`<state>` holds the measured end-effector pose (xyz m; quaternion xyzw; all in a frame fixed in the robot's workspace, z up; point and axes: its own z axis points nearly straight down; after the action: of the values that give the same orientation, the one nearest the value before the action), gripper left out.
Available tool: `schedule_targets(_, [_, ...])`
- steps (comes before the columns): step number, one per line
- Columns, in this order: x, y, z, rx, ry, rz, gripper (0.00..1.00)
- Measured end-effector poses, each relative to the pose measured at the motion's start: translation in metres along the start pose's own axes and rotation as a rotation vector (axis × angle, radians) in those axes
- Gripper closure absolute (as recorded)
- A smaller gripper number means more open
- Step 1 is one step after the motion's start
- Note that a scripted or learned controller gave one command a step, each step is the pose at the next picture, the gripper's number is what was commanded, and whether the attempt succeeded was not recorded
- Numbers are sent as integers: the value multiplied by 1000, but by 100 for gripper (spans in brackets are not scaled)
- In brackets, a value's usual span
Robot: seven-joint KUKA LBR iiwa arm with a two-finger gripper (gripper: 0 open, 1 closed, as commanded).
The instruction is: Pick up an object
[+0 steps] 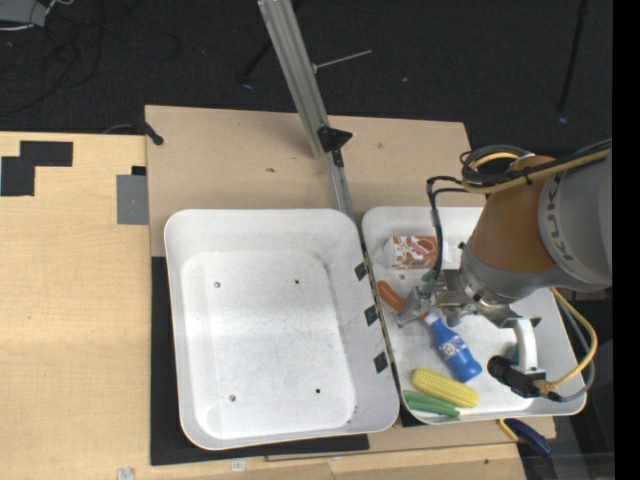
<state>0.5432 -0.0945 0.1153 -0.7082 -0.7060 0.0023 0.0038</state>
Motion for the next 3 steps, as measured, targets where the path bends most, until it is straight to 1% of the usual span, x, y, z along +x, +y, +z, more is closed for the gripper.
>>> schedule_targets(1, [-3, 0, -13, -4, -1, 8, 100])
schedule_targets(2, [-5, 1, -55, -10, -2, 5, 100])
schedule_targets(3, [-6, 1, -107, -12, -2, -3, 100])
